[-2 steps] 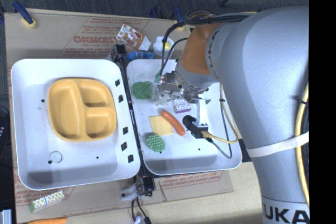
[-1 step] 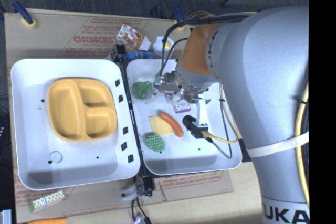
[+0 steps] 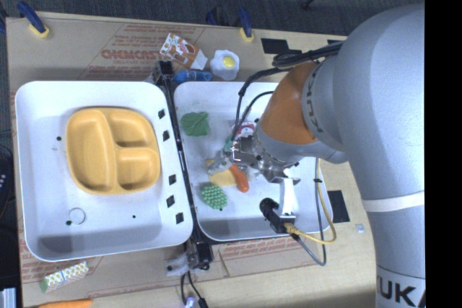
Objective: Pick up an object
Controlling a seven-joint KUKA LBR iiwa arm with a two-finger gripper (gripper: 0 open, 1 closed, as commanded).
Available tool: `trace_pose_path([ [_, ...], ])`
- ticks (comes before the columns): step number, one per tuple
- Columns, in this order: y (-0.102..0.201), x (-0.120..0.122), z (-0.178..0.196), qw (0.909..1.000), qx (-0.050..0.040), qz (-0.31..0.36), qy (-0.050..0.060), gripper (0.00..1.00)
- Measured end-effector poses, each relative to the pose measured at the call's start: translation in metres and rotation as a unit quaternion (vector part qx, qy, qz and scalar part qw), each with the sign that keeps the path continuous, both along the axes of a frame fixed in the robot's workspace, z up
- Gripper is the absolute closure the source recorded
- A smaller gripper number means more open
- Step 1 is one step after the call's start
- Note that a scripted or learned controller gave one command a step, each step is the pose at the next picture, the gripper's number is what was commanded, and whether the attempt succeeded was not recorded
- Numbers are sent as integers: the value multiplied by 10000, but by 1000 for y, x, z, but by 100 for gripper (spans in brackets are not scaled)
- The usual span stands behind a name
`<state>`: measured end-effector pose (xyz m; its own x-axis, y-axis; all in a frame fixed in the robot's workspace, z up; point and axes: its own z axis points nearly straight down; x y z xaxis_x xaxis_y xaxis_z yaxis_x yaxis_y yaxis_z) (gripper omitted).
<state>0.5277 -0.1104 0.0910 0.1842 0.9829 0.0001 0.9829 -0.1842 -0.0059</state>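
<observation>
My gripper (image 3: 234, 152) is down in the right bin (image 3: 216, 227), over a small cluster of toy food. An orange carrot-like piece (image 3: 241, 181) and a yellow piece (image 3: 222, 177) lie just below the gripper. A green bumpy piece (image 3: 214, 195) sits at the front of the cluster. Toward the bin's back left lies a green leafy piece (image 3: 195, 124). The wrist and the orange band hide much of the gripper.
The left bin (image 3: 36, 155) holds a yellow divided tray (image 3: 114, 148). Behind the bins on the bench lie a small printed box (image 3: 177, 49), a blue item (image 3: 191, 76) and a white-and-yellow egg toy (image 3: 226, 63). Cables (image 3: 310, 234) trail at the right bin's front corner.
</observation>
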Motion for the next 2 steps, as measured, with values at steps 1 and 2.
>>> trace_pose_path([
  [1, 0, 0, 10, 10000, 7, 21, 8, 100],
  [2, 30, -32, 147, 9991, -1, -430, -17, 100],
])
